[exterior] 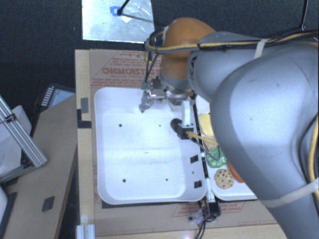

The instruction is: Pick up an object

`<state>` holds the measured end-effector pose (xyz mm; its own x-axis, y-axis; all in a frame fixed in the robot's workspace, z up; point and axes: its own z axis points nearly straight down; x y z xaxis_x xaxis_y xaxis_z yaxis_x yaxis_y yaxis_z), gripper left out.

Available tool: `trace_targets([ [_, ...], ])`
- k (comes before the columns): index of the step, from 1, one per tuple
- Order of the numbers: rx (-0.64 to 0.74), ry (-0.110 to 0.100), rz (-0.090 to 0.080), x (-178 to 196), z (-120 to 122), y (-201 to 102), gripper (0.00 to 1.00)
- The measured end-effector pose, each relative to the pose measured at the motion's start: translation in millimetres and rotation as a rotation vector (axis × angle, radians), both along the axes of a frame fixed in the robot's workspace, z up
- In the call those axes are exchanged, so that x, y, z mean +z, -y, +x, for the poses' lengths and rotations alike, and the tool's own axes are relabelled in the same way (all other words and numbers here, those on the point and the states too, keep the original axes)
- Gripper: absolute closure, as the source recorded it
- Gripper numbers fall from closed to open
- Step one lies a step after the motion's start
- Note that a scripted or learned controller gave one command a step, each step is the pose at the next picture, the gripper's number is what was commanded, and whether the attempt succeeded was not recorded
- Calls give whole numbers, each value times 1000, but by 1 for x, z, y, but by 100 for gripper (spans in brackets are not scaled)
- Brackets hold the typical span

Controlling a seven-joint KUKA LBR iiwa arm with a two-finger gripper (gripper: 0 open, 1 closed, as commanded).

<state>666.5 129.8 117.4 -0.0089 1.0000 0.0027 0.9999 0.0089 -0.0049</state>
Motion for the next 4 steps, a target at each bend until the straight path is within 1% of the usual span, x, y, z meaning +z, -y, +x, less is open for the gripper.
trace_targets([
  [1,1,4,0,-35,1,-65,0],
  [2,-2,9,-1,-21,3,-61,100],
  [3,1,23,6,122,4,-109,100],
  [4,-3,14,1,180,3,-105,100],
])
